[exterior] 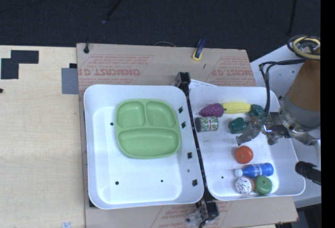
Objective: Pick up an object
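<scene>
The right bin (282, 190) holds several small objects. A purple grape bunch (211, 110), a yellow piece (236, 107) and a teal piece (256, 111) lie along its far side. A small can (207, 124) and a dark green piece (236, 125) sit mid-bin. Toward the front are an orange-red ball (243, 154), a blue bottle (257, 170), a white speckled ball (243, 185) and a green disc (264, 185). My gripper (247, 136) reaches in from the right, hanging between the dark green piece and the orange-red ball. Nothing shows in its grasp.
The left bin (99, 180) holds a green divided plate (147, 128). A black divider (191, 138) runs between the bins. Cardboard (131, 64) lies under both. The arm's orange band (309, 85) and cables stand at the right edge.
</scene>
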### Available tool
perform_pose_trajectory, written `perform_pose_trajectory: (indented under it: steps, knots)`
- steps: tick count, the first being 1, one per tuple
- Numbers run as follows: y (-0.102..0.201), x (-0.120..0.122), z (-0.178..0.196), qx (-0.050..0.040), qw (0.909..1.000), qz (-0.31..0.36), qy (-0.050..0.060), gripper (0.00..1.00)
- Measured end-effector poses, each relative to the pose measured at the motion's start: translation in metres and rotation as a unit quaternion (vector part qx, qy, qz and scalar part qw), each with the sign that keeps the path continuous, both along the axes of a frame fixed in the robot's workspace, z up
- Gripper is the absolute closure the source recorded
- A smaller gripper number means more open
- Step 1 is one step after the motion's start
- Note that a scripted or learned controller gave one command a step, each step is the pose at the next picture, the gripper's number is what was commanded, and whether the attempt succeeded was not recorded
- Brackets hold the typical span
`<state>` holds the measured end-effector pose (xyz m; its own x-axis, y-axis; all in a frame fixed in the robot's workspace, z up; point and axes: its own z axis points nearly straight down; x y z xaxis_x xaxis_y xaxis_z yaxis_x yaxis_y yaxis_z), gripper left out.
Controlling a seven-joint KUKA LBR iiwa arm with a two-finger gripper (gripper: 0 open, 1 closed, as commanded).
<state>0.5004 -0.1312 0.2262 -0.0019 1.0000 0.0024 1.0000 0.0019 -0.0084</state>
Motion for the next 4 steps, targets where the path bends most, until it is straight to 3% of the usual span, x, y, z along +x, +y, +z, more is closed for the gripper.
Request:
perform_pose_trajectory:
  steps: [2,3,4]
  knots:
    - [0.016,-0.016,-0.108,0.0004,1.0000,0.000,0.001,0.00]
    - [0.018,-0.016,-0.140,-0.0006,1.0000,0.000,-0.003,0.00]
    - [0.016,-0.016,-0.128,-0.0004,1.0000,-0.004,-0.003,1.00]
